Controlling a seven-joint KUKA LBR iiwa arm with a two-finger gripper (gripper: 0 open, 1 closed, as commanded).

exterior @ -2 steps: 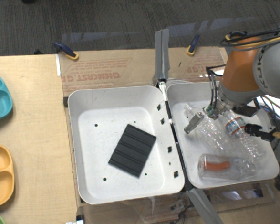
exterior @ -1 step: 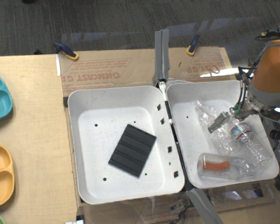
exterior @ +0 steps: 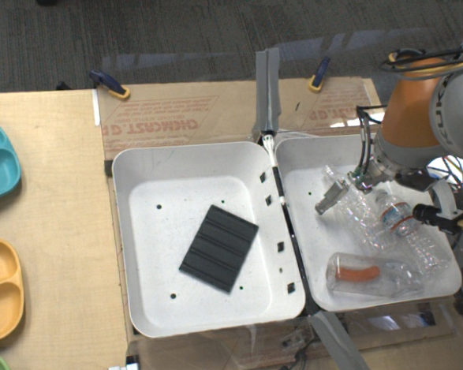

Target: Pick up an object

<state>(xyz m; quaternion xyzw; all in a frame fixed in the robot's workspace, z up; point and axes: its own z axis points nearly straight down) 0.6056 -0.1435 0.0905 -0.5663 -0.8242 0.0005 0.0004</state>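
Gripper (exterior: 332, 194): over the right bin (exterior: 318, 297), fingers slightly apart, nothing between them, tip just beside a clear plastic bottle (exterior: 392, 224).
Bottle: crumpled, lying in the right bin.
Left bin (exterior: 145, 305): black ribbed pad (exterior: 218, 247).
Writing: red print on the cardboard (exterior: 171, 117), upside down, not reliably readable.

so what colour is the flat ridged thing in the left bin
Black, with ridges; the flat ridged slab shows in the camera view.

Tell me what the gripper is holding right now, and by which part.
It cannot be told. The gripper sits low in the right bin, at the edge of the crumpled clear plastic bottles, but no object shows between its jaws.
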